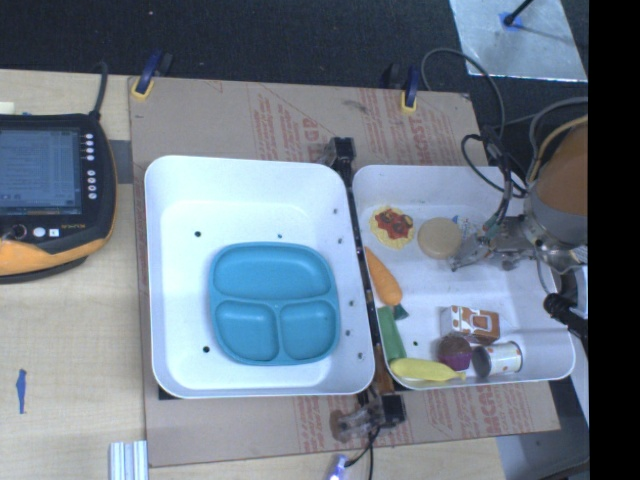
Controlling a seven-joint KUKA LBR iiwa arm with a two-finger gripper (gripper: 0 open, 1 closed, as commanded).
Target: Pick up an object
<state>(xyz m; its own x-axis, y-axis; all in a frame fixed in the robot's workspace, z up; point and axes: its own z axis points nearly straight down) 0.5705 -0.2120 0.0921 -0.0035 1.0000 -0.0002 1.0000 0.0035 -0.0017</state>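
Note:
The right bin (520,288) holds several toy foods. At its back lie a small pizza disc (392,226) and a tan round cookie (439,238). An orange carrot (383,278) and a green piece (390,333) lie along its left wall. Near its front are a yellow banana (425,370), a purple item (455,351), a small can (502,358) and a brown and white box (470,322). My gripper (470,255) reaches in from the right, low over the bin, just right of the cookie. Nothing is visibly held in it.
The left bin (180,208) holds a blue divided plate (273,301). A control tablet (45,193) lies on the bench at the far left. Cables (490,158) loop behind the right bin near the arm (560,183).

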